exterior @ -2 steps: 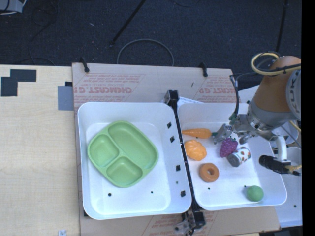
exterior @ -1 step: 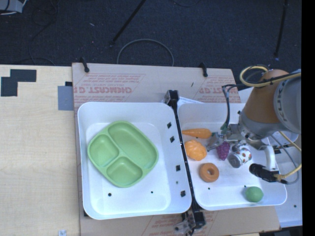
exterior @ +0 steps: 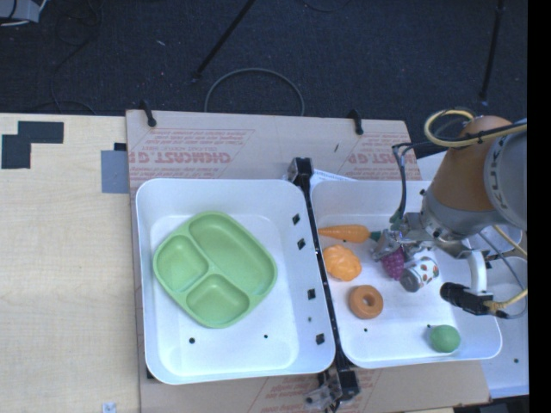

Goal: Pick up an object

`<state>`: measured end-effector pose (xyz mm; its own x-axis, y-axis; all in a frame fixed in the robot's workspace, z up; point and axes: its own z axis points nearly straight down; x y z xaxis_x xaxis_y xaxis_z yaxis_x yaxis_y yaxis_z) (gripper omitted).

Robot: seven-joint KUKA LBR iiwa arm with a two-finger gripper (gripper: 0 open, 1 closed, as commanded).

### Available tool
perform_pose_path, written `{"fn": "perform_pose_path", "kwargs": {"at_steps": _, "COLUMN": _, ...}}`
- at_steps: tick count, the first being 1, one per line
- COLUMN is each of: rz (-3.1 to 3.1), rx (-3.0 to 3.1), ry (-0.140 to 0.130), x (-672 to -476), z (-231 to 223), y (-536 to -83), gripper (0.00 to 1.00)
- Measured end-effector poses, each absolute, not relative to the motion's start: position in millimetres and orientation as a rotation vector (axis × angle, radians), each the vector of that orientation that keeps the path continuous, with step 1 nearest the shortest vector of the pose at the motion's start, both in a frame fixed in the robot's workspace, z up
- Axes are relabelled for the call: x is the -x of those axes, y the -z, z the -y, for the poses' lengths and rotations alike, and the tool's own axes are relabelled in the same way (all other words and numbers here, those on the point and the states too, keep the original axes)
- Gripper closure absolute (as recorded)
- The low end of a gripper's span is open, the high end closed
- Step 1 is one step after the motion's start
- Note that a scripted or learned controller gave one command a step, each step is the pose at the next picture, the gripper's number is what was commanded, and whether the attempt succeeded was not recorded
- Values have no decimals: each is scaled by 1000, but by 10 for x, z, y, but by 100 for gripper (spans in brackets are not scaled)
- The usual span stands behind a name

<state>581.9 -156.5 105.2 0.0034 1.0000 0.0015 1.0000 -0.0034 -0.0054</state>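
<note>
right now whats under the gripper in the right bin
The gripper sits over a purple grape bunch beside a small printed cup. Part of the grapes is covered, so grip contact can't be seen.

In the right bin (exterior: 379,355) the arm (exterior: 465,188) blocks the far right, the carrot (exterior: 344,232), orange (exterior: 342,263), donut (exterior: 366,301) and grapes (exterior: 393,263) crowd the middle, while the near floor between donut and lime (exterior: 444,338) lies free.
</note>
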Motion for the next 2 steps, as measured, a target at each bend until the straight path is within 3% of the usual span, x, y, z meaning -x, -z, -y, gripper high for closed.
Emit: {"fn": "perform_pose_path", "kwargs": {"at_steps": 2, "rz": 2224, "rx": 2221, "ry": 2, "x": -5810, "z": 1563, "y": -1965, "gripper": 100}}
